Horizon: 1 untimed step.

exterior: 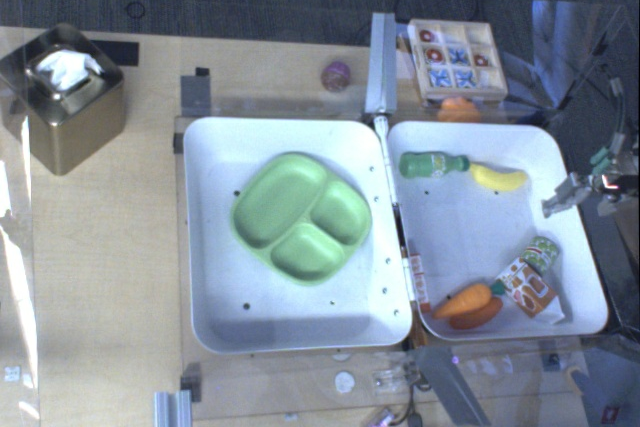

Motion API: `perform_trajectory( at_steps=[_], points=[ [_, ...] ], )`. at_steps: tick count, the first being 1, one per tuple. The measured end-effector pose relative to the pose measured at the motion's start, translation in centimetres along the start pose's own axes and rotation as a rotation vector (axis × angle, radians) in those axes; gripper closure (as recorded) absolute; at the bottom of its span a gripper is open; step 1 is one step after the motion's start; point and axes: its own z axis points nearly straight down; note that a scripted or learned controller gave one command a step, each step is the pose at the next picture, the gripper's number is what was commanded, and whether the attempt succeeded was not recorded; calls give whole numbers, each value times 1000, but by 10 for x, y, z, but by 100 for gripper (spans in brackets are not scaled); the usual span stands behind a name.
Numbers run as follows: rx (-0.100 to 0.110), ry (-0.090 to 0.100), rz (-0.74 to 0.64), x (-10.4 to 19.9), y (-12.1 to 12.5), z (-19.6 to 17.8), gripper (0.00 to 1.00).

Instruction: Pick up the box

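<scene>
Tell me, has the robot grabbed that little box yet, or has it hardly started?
Hardly started. The box lies in the right bin near the carrot, nothing gripping it. The gripper sits at that bin's right edge, apart from the box. Left to do: reach over it, descend, grasp and lift.

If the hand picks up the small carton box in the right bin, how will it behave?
The carton box is probably light and may dent if squeezed. It lies flat, so it should slide, not roll. The carrot beside it could get nudged.
</scene>
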Motion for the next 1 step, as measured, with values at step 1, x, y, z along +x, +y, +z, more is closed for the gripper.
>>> perform_trajectory(
  at_steps=[1],
  points=[
    [1,1,6,49,33,100,0]
  ],
)
